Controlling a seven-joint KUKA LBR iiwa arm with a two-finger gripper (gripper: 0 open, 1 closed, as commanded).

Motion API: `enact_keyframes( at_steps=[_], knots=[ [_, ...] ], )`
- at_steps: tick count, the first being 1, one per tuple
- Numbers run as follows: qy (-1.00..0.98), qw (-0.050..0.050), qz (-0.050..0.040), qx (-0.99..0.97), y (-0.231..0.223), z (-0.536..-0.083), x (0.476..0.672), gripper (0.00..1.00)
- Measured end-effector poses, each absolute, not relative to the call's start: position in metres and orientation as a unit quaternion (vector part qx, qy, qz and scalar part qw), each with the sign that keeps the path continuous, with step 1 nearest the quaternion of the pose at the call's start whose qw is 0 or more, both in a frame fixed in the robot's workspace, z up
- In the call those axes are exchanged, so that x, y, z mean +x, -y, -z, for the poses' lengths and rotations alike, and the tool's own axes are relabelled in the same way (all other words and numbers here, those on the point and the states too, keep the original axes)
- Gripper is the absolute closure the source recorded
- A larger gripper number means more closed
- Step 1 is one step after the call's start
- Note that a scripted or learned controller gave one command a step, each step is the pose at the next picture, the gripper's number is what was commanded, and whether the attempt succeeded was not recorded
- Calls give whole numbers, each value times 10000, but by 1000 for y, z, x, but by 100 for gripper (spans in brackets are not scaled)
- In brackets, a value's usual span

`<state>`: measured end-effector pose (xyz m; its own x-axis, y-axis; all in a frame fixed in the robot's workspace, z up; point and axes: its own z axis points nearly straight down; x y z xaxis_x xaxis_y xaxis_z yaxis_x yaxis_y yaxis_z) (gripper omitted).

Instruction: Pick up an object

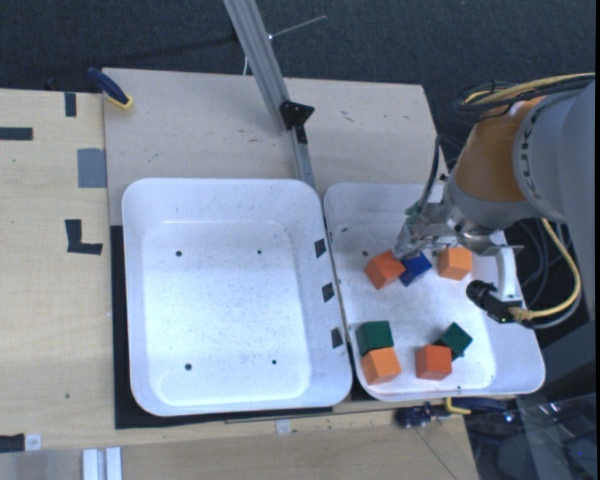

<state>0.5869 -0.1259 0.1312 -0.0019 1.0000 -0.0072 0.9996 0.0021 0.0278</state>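
The gripper (417,240) hangs low over the right bin (380,200). Just below it lies a blue block (416,268), touching an orange block (384,269) on the left. Another orange block (455,262) sits just right of the gripper. Farther below, toward the bin's near edge, rest two green blocks and two more orange ones.
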Motion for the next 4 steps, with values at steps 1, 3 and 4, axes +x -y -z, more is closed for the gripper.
enact_keyframes(
  at_steps=[1,3,4],
  knots=[
    [-7082,17,-13,7061,116,-182,592,100],
    [-7077,1,-2,7065,119,-245,603,100],
    [-7092,-9,1,7050,69,-244,604,100]
  ],
)
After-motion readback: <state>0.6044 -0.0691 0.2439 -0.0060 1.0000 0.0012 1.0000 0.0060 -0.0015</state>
